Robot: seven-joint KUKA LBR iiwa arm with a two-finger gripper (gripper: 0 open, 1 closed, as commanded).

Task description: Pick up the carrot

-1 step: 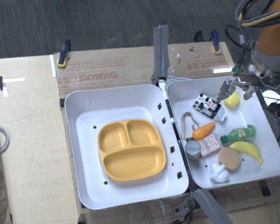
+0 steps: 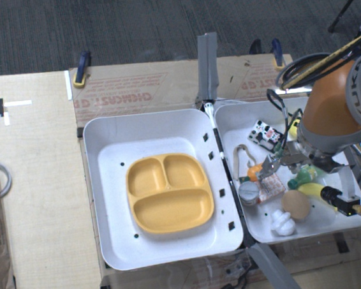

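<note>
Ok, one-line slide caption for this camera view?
Arm's end effector lowered over the carrot in the cluttered right bin; yellow divided plate in left bin.

We are looking down on a pale wooden tabletop [image 2: 37, 188] lying under even light. Dark grey carpet [image 2: 154, 15] is running across the top. A brown cardboard sheet [image 2: 142, 87] is lying behind the bins, with blue clamps [image 2: 82, 67] gripping its far edge.
</note>
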